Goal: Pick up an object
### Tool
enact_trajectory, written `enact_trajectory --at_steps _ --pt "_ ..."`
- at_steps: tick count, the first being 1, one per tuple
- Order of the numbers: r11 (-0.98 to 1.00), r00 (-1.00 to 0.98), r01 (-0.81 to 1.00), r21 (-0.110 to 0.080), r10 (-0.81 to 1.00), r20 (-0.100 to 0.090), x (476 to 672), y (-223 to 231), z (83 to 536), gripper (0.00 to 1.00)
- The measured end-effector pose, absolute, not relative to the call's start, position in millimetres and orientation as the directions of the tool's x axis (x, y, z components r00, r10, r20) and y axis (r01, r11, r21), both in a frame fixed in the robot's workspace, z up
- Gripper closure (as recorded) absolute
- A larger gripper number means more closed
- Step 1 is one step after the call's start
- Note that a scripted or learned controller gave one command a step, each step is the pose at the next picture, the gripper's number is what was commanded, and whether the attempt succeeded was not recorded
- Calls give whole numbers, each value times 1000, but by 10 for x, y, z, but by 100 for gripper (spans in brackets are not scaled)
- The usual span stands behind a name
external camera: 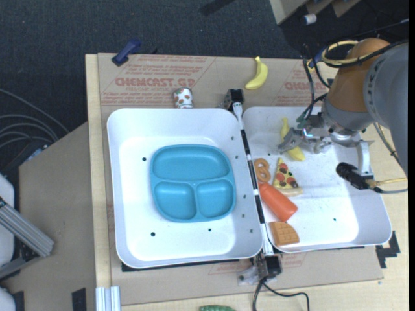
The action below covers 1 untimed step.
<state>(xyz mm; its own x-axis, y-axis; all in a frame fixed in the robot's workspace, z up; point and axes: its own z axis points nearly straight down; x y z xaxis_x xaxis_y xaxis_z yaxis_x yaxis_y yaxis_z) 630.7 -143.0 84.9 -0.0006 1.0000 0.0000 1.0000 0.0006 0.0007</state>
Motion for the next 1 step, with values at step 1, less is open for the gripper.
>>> enact_trajectory --at_steps 1 --pt "3 -3 1000 2 1000 -1 6311 -1426 949 100"
